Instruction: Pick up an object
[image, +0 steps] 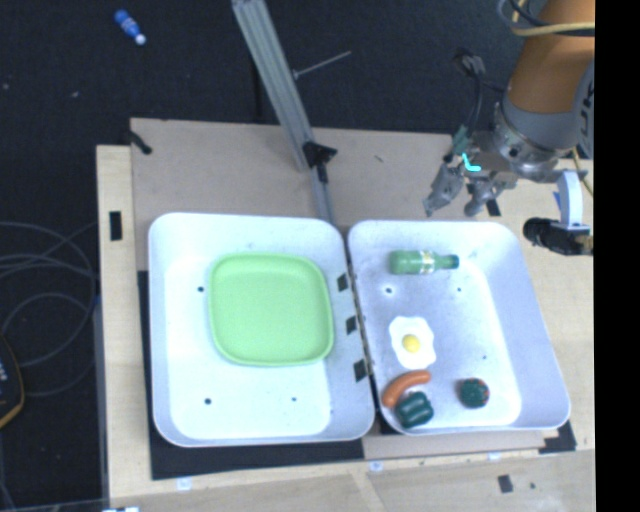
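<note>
The right bin (520, 300) holds a green bottle (423, 262) lying on its side near the far edge, a fried egg (412, 341) in the middle, an orange sausage (406, 384), a dark green pepper-like piece (414, 408) and a dark green round piece (474, 393) near the front. My gripper (462, 196) hangs above the bench just beyond the right bin's far rim, up and to the right of the bottle. Its fingers are spread apart with nothing between them.
The left bin (175, 300) carries a light green square plate (270, 308). A grey metal pole (285, 95) slants from the top down to the gap between the bins. A small blue thing (129, 27) lies on the dark floor at top left.
</note>
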